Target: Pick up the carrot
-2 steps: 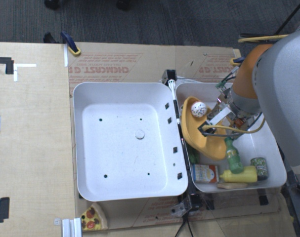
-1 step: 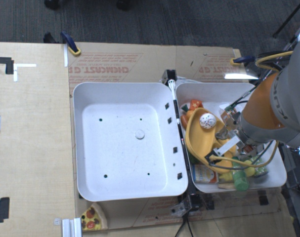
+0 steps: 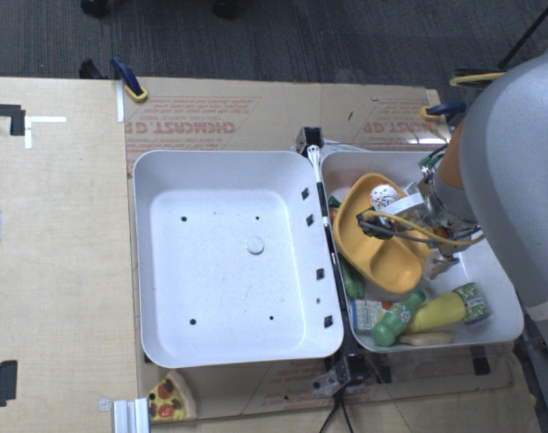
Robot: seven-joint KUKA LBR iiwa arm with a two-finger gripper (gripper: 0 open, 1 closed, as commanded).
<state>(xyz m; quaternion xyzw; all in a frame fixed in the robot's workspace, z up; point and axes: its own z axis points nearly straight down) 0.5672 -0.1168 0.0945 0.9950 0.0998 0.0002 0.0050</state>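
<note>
Carrot unclear behind arm (image 3: 513, 197), bowl (image 3: 382, 242)

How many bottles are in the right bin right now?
2. A yellow bottle lies near the front of the right bin, and a green bottle lies just left of it. The arm may hide others.

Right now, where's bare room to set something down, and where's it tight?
Most bare room is the left bin, open wall to wall. The tan bench top to its left is also free. The right bin is crowded: a yellow bowl, a yellow bottle and a green bottle pack it, with the arm over its right side.
</note>
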